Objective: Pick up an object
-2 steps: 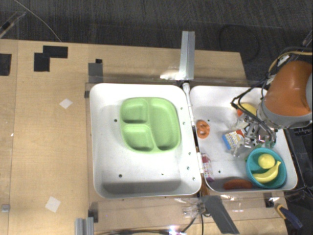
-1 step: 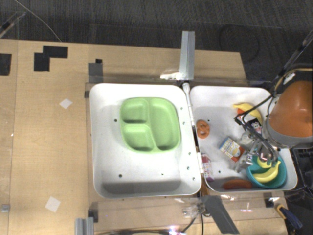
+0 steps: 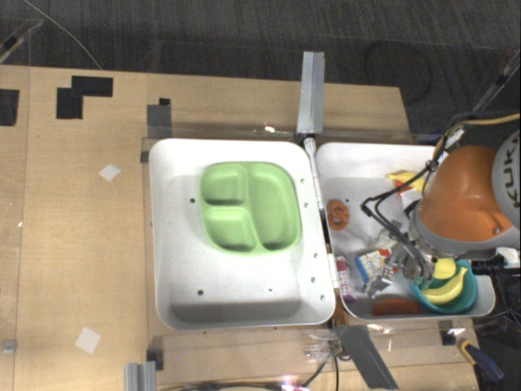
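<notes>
Over right bin [image 3: 358, 157], arm's gripper [image 3: 389, 269] is lowered among clutter; finger state obscured, cannot tell. Nothing seen held. Objs beside it: small packet [image 3: 372, 262], yellow banana [image 3: 449, 287] in teal bowl [image 3: 466, 298], brown disc [image 3: 338, 213]. Left bin [image 3: 175, 226] holds green divided tray [image 3: 248, 206].

Robotics lab test bench

A plywood surface [image 3: 73, 243] carries two white bins [image 3: 167, 243] framed by aluminium brackets [image 3: 311, 92], black marker patches [image 3: 81, 92] stuck on the wood, loose cables [image 3: 49, 31] trailing over dark carpet [image 3: 244, 15], and an industrial arm [image 3: 468, 194] reaching in.
</notes>
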`<state>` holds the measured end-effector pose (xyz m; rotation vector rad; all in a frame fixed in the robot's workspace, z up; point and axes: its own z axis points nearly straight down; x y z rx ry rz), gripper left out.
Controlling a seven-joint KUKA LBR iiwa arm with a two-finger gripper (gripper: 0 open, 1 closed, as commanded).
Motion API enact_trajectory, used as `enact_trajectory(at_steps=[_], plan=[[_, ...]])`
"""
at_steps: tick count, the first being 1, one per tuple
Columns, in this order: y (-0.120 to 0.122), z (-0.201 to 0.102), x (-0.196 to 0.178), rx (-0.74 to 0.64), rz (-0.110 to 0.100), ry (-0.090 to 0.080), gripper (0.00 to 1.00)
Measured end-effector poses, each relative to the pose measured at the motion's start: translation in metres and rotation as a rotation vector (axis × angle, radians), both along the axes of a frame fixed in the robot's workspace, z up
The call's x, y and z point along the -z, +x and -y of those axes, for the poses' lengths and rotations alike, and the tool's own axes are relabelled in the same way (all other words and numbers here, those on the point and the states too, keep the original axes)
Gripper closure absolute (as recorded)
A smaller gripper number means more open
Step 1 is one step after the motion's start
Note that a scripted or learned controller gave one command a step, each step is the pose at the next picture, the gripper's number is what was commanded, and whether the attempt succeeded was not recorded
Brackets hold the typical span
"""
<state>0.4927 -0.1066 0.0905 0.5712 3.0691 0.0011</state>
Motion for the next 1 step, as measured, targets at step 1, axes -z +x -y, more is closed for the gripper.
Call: enact_trajectory(at_steps=[1], plan=[[0.1272, 0.0357, 0.0026, -0.089, -0.007, 0.0, 0.0]])
